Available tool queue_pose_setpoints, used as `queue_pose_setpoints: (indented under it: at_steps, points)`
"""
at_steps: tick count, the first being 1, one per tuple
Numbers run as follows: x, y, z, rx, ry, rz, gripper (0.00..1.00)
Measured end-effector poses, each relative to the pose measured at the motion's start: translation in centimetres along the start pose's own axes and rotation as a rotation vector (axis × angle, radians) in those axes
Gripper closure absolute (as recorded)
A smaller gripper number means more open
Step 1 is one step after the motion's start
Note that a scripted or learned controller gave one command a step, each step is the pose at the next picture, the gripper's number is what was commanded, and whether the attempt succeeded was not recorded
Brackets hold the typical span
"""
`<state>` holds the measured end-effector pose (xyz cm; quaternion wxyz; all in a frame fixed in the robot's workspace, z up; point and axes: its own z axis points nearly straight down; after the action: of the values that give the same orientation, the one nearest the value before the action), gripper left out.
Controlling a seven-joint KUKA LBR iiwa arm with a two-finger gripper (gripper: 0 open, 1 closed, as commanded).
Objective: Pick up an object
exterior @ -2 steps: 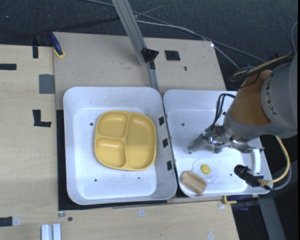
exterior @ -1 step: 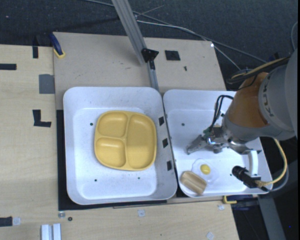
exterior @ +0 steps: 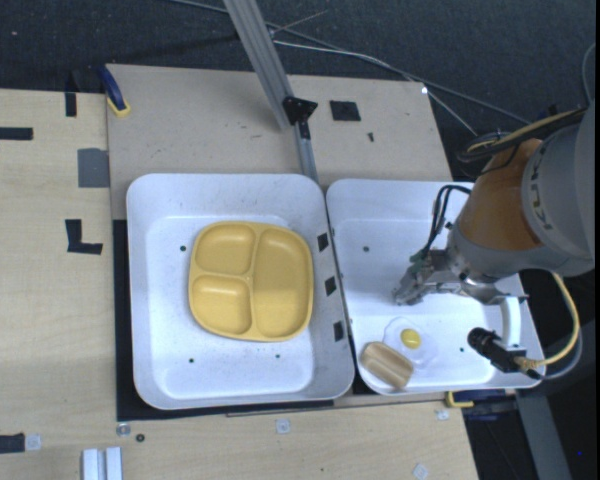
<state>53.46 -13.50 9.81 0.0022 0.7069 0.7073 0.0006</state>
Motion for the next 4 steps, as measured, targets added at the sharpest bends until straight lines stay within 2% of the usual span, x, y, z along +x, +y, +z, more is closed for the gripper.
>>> queue_pose_setpoints:
  at_steps: [3, 4]
  points:
    - [0.8, 1.1, -12.9, 0.001, 0.001, -0.001, 1.0]
    - [6.5, 1.6, -11.8, 0.005, 0.003, -0.005, 1.0]
